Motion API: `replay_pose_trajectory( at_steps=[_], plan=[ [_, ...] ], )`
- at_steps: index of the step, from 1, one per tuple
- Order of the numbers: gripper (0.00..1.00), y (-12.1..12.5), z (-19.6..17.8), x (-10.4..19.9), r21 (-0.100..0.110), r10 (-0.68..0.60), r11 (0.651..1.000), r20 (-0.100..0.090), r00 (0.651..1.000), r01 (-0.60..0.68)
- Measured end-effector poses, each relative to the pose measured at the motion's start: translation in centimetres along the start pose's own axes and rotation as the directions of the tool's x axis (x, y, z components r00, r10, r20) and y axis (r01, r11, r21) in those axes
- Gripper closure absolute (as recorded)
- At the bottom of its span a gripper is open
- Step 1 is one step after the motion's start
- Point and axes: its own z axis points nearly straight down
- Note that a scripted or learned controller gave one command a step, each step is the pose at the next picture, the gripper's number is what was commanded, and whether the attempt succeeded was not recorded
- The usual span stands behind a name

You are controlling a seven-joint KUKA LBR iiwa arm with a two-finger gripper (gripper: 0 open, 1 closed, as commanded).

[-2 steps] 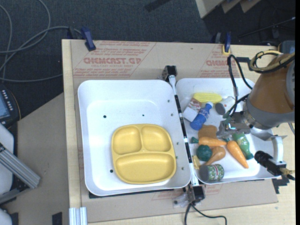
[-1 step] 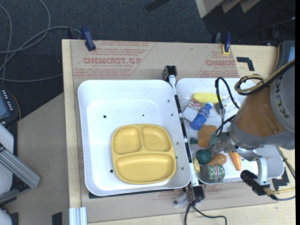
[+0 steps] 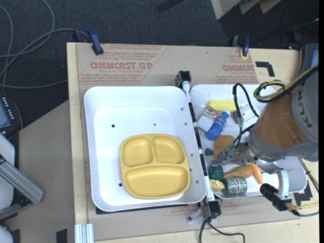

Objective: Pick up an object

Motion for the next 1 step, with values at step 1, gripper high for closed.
replay_pose_trajectory(
  at_steps=[1],
  plan=[
    [0.0, 6.95, -0.08, -3.05, -0.006, -0.002, 1.0, 0.003, 1.0, 0.002]
  ],
)
